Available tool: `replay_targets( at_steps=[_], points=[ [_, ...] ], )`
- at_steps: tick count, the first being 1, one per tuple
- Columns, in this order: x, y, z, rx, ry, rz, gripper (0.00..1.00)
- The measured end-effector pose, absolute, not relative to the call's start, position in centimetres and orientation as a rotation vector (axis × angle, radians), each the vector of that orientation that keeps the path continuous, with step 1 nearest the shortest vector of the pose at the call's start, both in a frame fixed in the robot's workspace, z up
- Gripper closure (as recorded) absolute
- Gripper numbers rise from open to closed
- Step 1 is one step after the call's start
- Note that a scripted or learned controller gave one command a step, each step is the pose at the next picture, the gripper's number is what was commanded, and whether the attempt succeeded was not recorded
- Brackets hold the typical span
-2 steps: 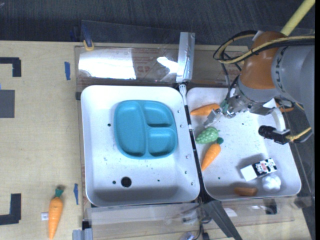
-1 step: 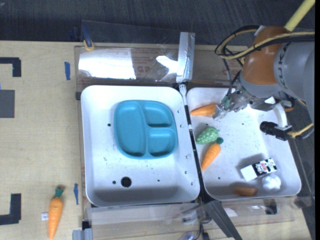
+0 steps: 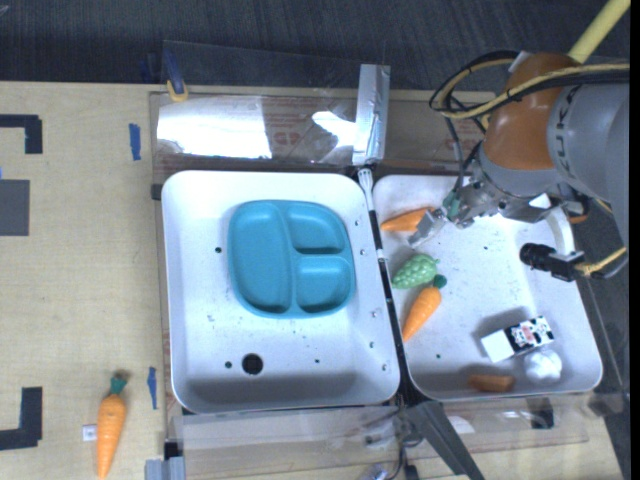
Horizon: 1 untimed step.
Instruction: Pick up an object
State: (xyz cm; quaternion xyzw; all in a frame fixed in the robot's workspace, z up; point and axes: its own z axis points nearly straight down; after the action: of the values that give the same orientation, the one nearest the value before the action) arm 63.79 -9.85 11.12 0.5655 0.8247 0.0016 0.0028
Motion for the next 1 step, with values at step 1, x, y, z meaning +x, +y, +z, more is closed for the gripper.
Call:
replay_targets(
  at_steps=[1],
  points=[
    [66.80, -10.08, 12.34, 1.691, 2.641, 0.003, 0.00]
  ],
)
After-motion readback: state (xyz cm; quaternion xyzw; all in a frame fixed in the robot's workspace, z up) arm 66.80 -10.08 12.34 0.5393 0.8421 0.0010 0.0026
